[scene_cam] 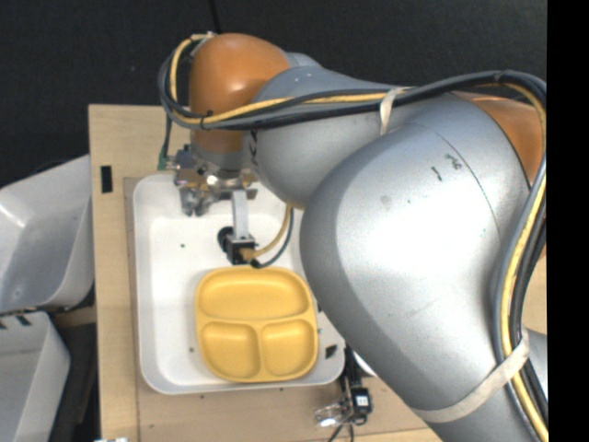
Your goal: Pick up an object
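Gripper (217, 190) stood over white bin (156, 274), 12 o'clock of yellow divided plate (256, 325); spread or pressed together, couldn't tell. Risk: straight descent would miss plate, grab nothing.

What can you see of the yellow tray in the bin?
The yellow tray is a rounded-square dish, smooth and slightly glossy, so it looks like plastic. Raised ridges split it into three compartments: one wide one on the far side and two smaller ones side by side on the near side. All three look empty. It lies flat, open side up, on the floor of the white bin, in the bin's near half. Nothing rests on it.
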Controlling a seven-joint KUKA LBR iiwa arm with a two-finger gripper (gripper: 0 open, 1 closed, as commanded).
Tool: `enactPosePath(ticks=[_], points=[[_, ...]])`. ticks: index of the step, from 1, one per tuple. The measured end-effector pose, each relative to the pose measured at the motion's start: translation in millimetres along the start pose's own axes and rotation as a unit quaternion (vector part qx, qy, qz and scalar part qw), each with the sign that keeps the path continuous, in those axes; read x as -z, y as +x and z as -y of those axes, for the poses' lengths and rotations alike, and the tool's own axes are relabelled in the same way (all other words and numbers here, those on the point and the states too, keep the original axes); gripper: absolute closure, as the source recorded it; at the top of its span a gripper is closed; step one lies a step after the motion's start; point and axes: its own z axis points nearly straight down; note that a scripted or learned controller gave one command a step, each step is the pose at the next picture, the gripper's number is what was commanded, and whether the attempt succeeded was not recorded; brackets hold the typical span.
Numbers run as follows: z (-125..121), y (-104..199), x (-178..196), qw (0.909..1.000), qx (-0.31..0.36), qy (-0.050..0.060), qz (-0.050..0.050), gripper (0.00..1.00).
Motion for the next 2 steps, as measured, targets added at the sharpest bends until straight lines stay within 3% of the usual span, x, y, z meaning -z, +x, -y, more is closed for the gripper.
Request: enactPosePath(ticks=[1, 2], points=[[7, 0, 7, 1.0000, -0.001, 0.002, 0.001, 1.00], [30, 5, 14, 1.0000, -0.002, 0.001, 0.000, 1.00]])
